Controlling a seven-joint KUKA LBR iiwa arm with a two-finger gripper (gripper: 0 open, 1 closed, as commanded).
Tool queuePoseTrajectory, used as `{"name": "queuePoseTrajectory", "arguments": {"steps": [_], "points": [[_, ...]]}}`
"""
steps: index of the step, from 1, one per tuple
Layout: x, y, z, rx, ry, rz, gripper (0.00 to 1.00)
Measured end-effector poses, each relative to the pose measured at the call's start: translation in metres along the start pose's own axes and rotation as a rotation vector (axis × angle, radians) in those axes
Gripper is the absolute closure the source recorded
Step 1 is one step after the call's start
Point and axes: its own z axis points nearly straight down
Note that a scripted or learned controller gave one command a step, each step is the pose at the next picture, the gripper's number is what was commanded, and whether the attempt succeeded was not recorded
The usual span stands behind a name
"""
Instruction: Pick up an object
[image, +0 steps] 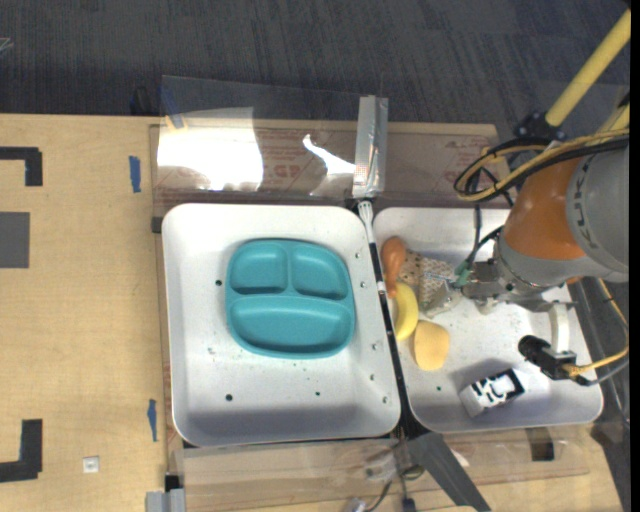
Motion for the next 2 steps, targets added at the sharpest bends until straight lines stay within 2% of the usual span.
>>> {"name": "queuePoseTrajectory", "arguments": {"steps": [1, 2], "points": [[0.0168, 0.0487, 0.0005, 0.002, -0.002, -0.053, 0.0], [0.0179, 0.049, -0.0092, 0.002, -0.002, -0.055, 1.0]]}}
